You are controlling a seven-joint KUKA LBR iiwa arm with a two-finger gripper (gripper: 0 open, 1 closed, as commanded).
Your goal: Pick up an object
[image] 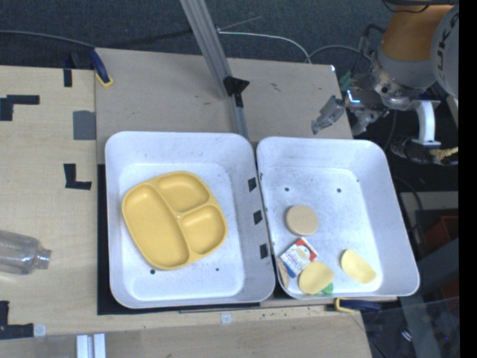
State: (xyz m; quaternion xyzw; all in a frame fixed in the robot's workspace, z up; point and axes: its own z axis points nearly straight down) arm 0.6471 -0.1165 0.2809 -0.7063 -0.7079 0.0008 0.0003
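Four small items lie in the right bin (387, 200); the gripper (339, 118) hangs above its far rim.
At 6 o'clock in that bin: two yellow lemon-shaped pieces (316, 277) (358, 266), one red-and-white packet (297, 257); one tan disc (302, 220) mid-bin. One yellow divided plate (174, 218) fills the left bin (119, 155). At 12 o'clock, the fingers stand spread, holding nothing.

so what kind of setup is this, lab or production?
Most likely a robotics lab grasping bench, not production. Two white bins sit side by side on a plywood bench marked with black tape, toy food such as a yellow divided plate lies in them, and loose cables run behind.
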